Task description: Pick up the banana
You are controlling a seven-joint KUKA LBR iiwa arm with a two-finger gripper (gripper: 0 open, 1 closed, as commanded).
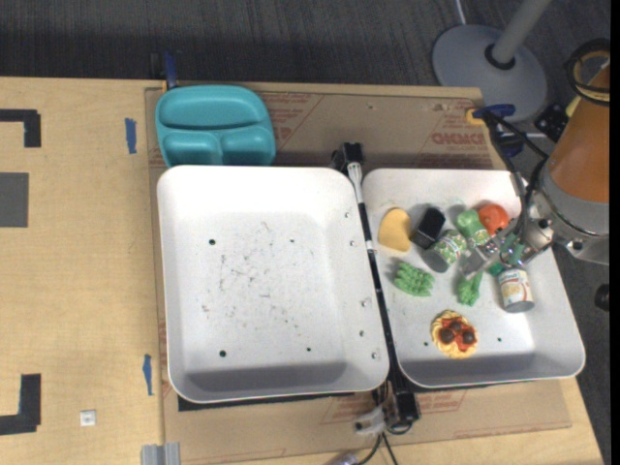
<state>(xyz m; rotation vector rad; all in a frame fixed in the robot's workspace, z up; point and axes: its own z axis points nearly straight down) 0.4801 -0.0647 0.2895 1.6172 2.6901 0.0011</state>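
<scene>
the step in hand is judged to be the approach: the pincer (496,250) is seen low over the right bin (552,352), near its right edge, among a cluster of green toys and well apart from the banana (393,230), which lies untouched near the bin's left edge, toward the far corner; whether the pincer is spread or pressed together cannot be told, and nothing is seen pinched in it. for the next move, a shift across the bin toward its left edge would be called for, then a descent over the yellow piece, with the black block (427,227) just beside it to be avoided. counted in the right bin: one banana, one black block, one orange-red piece (492,215), one small can (515,290), one round pizza-like toy (454,332), and about four green pieces, one of them a green bunch (413,280). two white bins are counted on the desk, the left bin (262,279) holding nothing, and one teal tray (215,124) is set behind its far edge
</scene>
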